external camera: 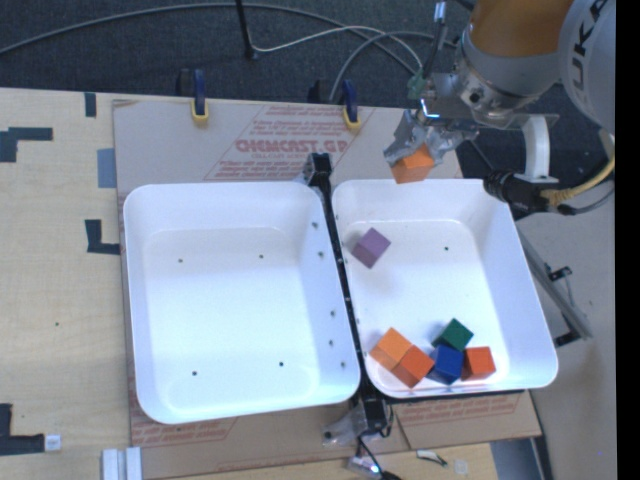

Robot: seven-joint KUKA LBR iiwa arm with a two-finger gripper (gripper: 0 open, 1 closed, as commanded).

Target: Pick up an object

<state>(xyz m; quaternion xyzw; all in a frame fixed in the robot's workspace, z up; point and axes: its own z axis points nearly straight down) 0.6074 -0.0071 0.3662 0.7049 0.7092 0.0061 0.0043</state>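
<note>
My gripper (415,153) hangs above the far edge of the right bin (500,228), shut on an orange block (414,165) that sits between its fingers, lifted off the bin floor. Down in the right bin, a purple block (371,247) lies alone near the far left part. At the near edge sits a cluster: two orange blocks (400,355), a blue block (446,364), a green block (457,334) and a smaller orange block (479,362).
The left bin (140,268) stands beside the right one, split by a black divider (335,268). Cardboard lies under both bins. Blue-and-yellow clamps (199,96) hold its far edge. Cables run across the dark floor behind.
</note>
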